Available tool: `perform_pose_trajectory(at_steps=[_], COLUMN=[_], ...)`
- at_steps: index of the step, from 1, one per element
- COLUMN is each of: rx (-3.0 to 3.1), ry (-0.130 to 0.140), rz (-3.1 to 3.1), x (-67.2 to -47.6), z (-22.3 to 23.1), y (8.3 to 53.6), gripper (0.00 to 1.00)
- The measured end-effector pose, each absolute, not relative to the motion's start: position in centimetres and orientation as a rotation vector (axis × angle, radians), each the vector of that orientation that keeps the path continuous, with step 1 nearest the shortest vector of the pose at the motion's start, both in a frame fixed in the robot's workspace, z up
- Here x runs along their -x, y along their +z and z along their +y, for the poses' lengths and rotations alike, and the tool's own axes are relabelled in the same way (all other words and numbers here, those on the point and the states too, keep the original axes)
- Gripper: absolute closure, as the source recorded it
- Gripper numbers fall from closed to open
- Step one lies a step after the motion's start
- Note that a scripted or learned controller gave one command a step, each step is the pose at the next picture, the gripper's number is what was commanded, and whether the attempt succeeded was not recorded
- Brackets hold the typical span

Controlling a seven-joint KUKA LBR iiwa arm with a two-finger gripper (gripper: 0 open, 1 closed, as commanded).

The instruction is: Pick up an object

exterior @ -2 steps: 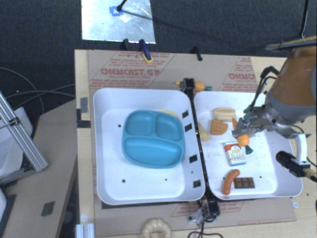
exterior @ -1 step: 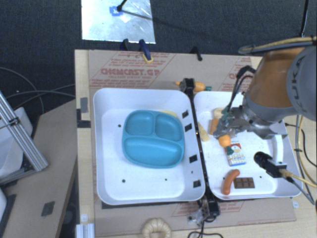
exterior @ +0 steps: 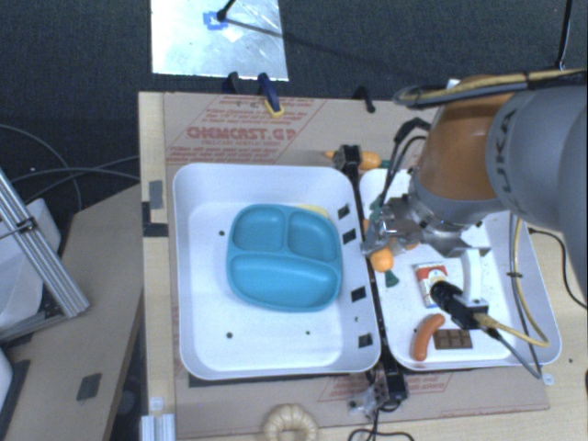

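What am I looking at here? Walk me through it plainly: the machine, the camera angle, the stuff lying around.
One camera looks down at a slant on a bench. The grey arm with an orange band is a robot reaching in from the right; its gripper hangs over the right bin. The left bin holds a blue divided tray. The right bin holds a sausage, a brown chocolate-like block, a small red-and-white packet and an orange piece. I cannot tell whether anything is held.

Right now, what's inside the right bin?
The right bin holds a sausage, a brown block, a small red-and-white packet and an orange piece. The arm covers its far part.
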State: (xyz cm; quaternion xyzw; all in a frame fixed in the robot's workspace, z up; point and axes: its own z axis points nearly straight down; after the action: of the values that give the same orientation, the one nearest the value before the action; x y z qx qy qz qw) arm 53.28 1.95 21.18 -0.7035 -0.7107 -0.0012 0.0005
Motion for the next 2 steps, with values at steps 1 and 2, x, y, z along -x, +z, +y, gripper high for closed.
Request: perform_pose_trajectory(at_steps=[1, 2], rx=[2.212, 2.221], ry=[-0.002, 0.001], rz=[-2.230, -2.222], x=[-53.33, -52.82], z=[4.83, 4.09], y=[21.66, 21.45], gripper=[1.00, 1.00])
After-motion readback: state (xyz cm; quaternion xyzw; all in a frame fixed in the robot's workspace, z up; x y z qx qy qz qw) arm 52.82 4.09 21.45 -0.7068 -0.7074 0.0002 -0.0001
